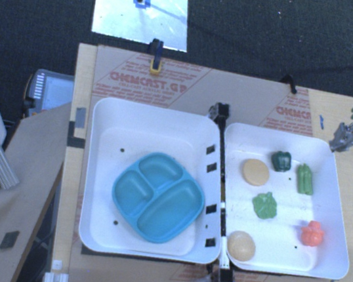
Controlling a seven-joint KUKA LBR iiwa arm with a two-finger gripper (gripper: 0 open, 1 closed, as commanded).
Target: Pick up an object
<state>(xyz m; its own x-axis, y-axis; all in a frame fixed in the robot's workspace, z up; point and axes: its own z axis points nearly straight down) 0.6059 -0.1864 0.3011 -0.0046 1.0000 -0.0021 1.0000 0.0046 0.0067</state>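
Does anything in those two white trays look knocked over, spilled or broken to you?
Nothing stands out. The blue divided plate lies flat in the left bin, turned at a slant to its walls. The toy foods lie apart from one another in the right bin. The gripper hangs beyond that bin's far right corner.

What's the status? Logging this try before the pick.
Gripper off the right bin's far right corner, holding nothing. Six items in that bin, untouched; nearest, green stick. Path clear.
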